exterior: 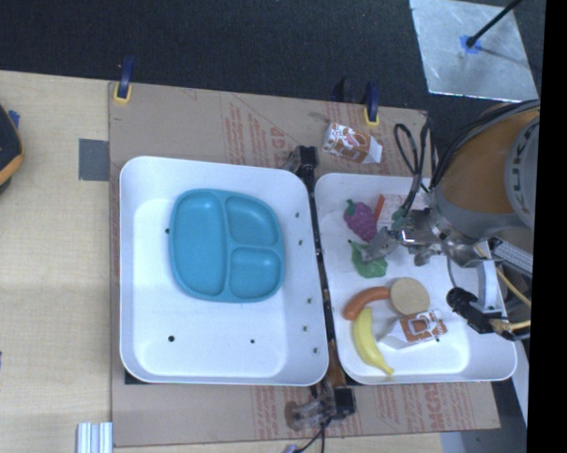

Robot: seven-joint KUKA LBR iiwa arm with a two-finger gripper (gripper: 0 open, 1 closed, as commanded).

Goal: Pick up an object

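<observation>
The right white bin point(484, 369) holds several toy foods: purple grapes point(361, 218), a thin orange carrot point(380, 206), a green piece point(368, 263), an orange sausage point(365, 300), a tan round disc point(410, 296), a yellow banana point(369, 345) and a small printed packet point(423, 327). My gripper point(393, 241) reaches in from the right and hangs low over the bin's upper middle, just above the green piece and right of the grapes. Part of the green piece is hidden under it. Nothing shows as held.
The left white bin point(138, 337) holds a blue divided plate point(228, 246). A printed wrapper point(353, 143) lies on the cardboard behind the right bin. Cables and the arm's grey body point(482, 183) cover the right bin's far right side.
</observation>
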